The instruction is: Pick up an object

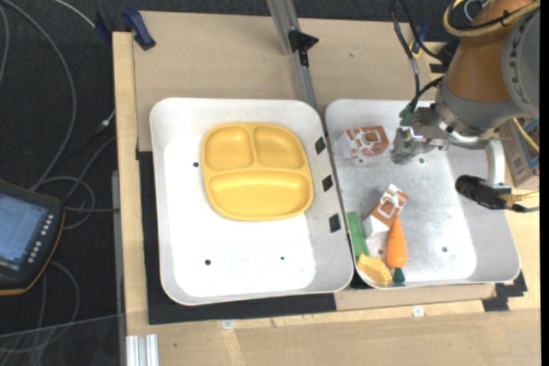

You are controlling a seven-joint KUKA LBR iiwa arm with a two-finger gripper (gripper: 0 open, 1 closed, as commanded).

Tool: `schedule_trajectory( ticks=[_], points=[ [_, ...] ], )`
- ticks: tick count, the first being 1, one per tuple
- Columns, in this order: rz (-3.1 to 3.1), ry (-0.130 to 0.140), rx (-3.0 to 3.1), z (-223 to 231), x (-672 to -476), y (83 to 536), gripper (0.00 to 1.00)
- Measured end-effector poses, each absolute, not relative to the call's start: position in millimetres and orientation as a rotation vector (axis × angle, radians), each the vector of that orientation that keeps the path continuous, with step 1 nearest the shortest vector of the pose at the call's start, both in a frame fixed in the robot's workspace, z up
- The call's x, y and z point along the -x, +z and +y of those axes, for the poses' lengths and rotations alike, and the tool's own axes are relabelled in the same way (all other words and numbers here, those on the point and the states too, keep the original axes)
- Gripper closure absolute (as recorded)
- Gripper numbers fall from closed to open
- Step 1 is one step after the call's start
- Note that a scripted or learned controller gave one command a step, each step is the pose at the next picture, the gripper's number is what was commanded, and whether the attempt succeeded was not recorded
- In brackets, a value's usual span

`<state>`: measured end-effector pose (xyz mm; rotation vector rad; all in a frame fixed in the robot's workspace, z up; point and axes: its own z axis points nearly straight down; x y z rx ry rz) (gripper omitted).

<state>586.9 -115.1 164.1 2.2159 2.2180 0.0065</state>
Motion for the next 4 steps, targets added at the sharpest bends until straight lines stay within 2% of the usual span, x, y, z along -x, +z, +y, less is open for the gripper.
schedule_trajectory(
  ticks=[2, 3, 4],
  points=[
    [2.219, 0.009, -2.213, -102.4, -600.8, 267.8, 1.0],
    [2.227, 0.005, -2.212, -44.5, -618.9, 260.1, 1.0],
    [2.232, -0.001, -2.217, 11.6, -616.1, 251.2, 1.0]
  ],
)
